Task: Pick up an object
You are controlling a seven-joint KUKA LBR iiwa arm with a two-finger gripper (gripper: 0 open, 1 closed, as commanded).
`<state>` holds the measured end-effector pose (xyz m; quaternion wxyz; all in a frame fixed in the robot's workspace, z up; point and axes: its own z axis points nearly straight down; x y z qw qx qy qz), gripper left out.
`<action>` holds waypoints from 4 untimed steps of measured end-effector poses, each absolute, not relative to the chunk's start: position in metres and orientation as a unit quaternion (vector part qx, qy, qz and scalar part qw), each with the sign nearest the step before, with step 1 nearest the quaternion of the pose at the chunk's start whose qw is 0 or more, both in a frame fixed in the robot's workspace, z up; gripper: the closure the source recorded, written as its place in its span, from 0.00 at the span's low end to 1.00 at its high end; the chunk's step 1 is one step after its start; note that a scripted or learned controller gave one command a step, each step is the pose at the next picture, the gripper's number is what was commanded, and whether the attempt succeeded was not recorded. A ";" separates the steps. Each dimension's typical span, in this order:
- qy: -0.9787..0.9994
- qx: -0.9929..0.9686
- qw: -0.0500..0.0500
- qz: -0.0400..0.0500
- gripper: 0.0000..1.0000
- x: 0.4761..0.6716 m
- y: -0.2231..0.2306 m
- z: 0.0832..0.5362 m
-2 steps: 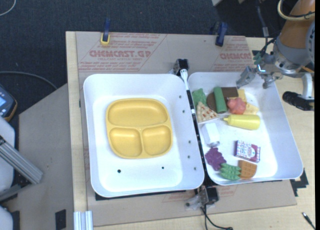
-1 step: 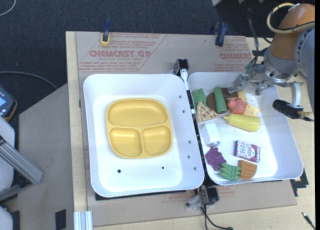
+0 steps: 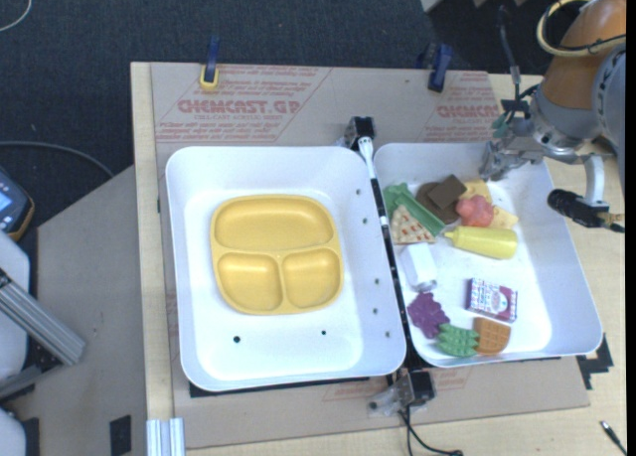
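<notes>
While toy food is piled in the right bin (image 3: 571, 275), the gripper (image 3: 494, 164) is held above its far edge. A yellow tray (image 3: 275, 251) is seen in the left bin (image 3: 189, 245). Its grip cannot be told.

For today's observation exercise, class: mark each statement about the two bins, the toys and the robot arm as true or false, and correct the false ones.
1. The yellow divided plate lies in the left bin. True.
2. The gripper hangs over the left bin. False: it is over the far edge of the right bin, near the brown block.
3. The purple grapes sit on the yellow plate. False: they lie in the right bin, beside the green toy.
4. The yellow corn-like toy lies in the right bin. True.
5. The purple-and-white carton is between the gripper's fingers. False: it lies on the bin floor, apart from the gripper.
</notes>
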<state>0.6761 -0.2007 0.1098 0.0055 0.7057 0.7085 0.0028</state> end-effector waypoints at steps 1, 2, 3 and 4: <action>0.708 0.707 0.004 0.002 1.00 0.670 -0.195 0.161; 0.707 0.707 0.004 0.002 1.00 0.669 -0.199 0.206; 0.707 0.707 0.003 0.001 1.00 0.670 -0.199 0.227; 0.708 0.706 -0.001 0.000 1.00 0.649 -0.149 0.237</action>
